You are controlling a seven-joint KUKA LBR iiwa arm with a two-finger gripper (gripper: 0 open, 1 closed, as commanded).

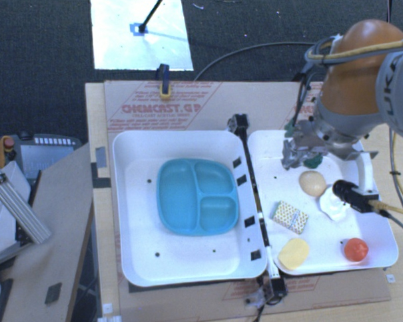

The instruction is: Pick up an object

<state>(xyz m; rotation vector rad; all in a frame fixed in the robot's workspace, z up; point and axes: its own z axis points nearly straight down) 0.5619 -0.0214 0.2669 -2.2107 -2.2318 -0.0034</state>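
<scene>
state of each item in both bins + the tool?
blue tray: flat, upright, in left bin
egg: loose in right bin
patterned box: lying tilted
yellow piece: by front wall
red ball: loose
green thing: under tool
tool: low over right bin

A blue divided plate (196, 196) in the left bin (135, 250)

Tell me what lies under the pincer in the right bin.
Under the pincer a small dark green object pokes out on the right bin floor. The arm covers most of it, so its shape and whether it is gripped cannot be told.
</scene>
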